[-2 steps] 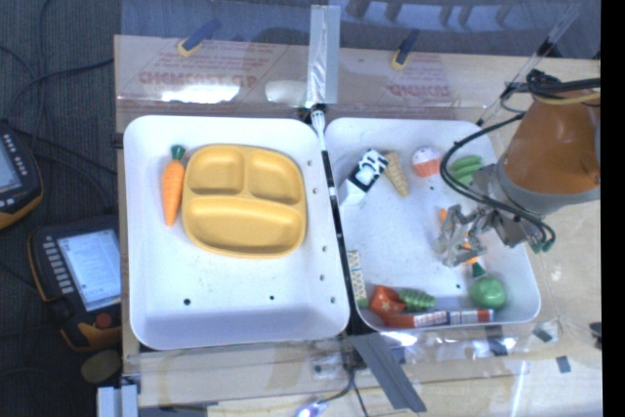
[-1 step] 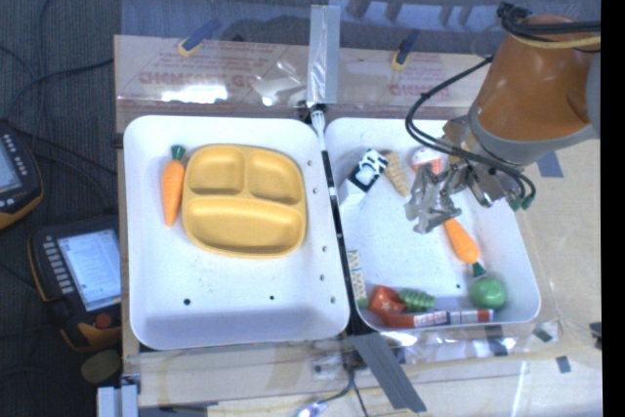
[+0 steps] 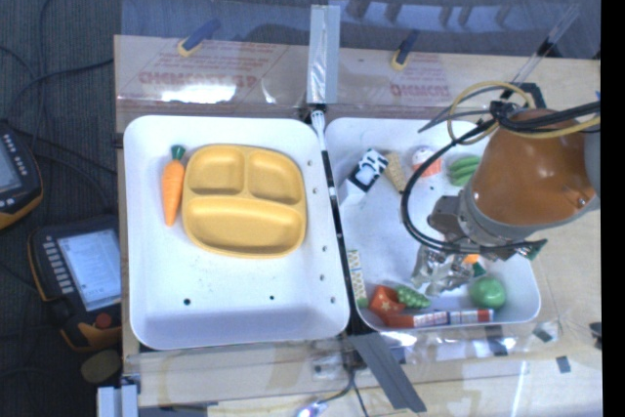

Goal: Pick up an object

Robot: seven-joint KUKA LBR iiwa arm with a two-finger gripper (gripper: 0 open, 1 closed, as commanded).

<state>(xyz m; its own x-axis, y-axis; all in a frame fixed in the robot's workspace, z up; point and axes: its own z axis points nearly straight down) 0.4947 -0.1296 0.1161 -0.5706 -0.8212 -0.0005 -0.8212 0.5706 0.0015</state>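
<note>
Left bin [image 3: 146, 308]: we see a carrot [image 3: 173, 188] beside a yellow tray [image 3: 244, 200].
Right bin [image 3: 376, 220]: a red pepper [image 3: 386, 301] lies left of the gripper [image 3: 437, 273].
Jaws: we cannot tell their opening or hold.
Green ball [image 3: 487, 292]: just right of them.

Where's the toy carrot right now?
The toy carrot lies in the left bin, near its left wall, right beside the left edge of the yellow divided plate, green top pointing toward the back of the bench.
</note>
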